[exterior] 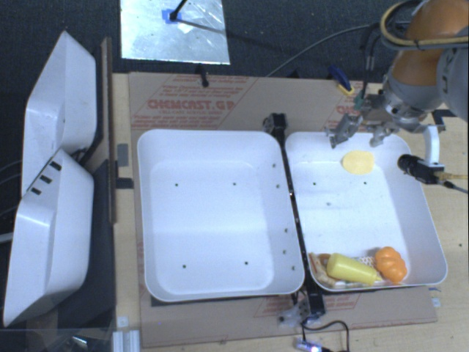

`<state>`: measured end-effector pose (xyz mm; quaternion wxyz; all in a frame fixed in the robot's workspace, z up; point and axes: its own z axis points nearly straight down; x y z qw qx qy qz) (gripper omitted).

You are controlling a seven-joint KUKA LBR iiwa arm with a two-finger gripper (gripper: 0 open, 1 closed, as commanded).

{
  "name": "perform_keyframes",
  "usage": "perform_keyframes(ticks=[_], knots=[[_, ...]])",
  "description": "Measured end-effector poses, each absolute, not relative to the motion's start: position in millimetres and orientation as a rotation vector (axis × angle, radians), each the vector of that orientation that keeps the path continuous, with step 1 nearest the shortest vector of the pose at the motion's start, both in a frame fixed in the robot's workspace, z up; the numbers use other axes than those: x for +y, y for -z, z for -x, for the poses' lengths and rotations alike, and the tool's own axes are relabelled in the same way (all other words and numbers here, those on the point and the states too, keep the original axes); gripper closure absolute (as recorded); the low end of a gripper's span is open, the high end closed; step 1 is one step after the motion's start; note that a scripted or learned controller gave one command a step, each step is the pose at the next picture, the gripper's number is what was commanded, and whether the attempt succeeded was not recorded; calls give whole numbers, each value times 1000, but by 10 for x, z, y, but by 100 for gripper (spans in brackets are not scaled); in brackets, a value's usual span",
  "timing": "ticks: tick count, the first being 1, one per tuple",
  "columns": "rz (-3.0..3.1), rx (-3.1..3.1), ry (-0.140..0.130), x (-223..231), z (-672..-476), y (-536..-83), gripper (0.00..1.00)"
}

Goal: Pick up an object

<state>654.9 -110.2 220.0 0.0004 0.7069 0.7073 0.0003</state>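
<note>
You see the gripper [360, 133] poised over the far rim of the right bin [421, 218], its fingers spread apart with nothing between them, and the flat yellow disc [358, 162] lies on that bin's floor just below and beside those fingertips, not touching them. Against the near wall of the same bin you find a yellow cone-shaped piece [353, 268] lying on its side, an orange lumpy object [391, 264] touching its right end, and a pale flat item partly hidden under both. The left bin [157, 218] adjoins the right bin along the central divider.
</note>
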Motion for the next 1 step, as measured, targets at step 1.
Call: perform_keyframes(ticks=[1], knots=[[-2229, 2216, 5, -1712, -5942, -1661, 0]])
